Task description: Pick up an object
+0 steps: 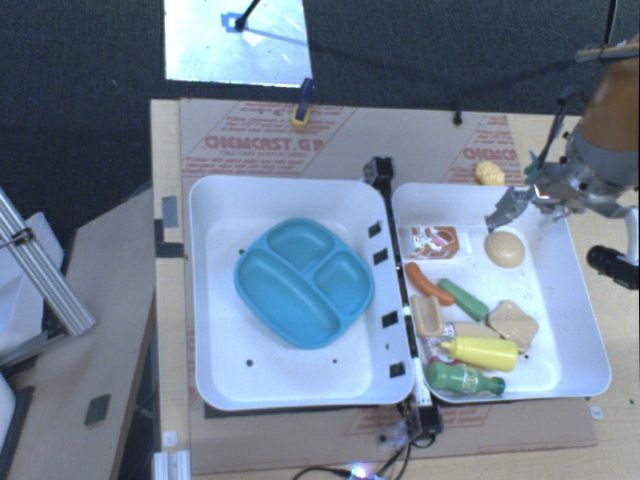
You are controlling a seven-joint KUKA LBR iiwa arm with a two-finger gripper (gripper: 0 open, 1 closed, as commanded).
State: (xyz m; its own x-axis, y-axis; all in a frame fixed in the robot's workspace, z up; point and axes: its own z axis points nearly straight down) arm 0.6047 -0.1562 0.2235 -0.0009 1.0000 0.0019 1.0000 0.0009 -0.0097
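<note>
A slanted overhead view shows two shallow white bins side by side on a bench. The left bin [215, 268] holds a blue divided plate [303, 281]. The right bin [575, 298] holds a scatter of toy food: a pale egg-shaped piece [505, 249] near the far end, a small printed packet [434, 241] to its left, an orange-red sausage [428, 282], a green pickle-like piece [464, 300], a slice of toast [513, 323], a yellow bottle [482, 352] and a green bottle [465, 379] at the near wall. A small yellow item [489, 173] lies on the bench outside the bin's far wall.

The grey arm with its orange band reaches in from the right. Its gripper [507, 210] hovers over the far end of the right bin, just above and beside the egg-shaped piece (the nearest candidate to pick). Whether the gripper is spread or closed cannot be told from this angle; nothing is visibly held.

To do this step well, the arm would likely need to centre over the egg before descending, since a rounded surface tends to slip out of an off-centre pinch. The egg sits apart from its neighbours, which should leave room to close around it.
</note>
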